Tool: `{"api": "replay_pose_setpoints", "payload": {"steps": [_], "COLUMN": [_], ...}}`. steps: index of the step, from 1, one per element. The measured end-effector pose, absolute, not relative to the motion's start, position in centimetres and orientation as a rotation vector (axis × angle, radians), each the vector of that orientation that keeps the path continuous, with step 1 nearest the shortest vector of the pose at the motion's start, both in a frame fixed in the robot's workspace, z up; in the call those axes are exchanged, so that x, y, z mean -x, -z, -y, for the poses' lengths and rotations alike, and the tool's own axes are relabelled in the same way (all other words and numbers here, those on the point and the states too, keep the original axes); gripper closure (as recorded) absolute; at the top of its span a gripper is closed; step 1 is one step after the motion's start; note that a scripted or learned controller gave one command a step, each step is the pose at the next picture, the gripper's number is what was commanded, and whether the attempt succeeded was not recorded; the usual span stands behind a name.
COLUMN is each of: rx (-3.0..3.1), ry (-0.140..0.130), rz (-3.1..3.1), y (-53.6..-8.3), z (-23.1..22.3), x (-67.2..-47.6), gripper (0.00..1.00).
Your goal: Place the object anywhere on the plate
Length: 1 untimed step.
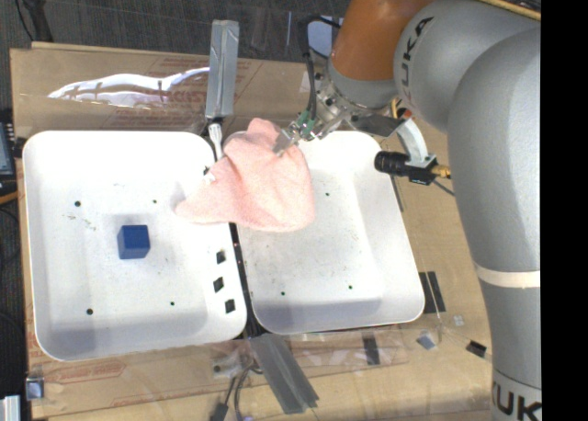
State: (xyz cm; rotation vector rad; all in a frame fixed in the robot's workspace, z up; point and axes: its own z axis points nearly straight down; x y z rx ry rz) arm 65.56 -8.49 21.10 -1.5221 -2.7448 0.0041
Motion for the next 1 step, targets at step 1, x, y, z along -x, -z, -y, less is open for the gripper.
{"api": "replay_pose_setpoints", "payload": {"steps": [1], "rx": [1.517], "ry": [-0.001], "rz": [2.75], "y": [-23.13], "z": [8.39], "x": [-65.6], "gripper": [1.0]}}
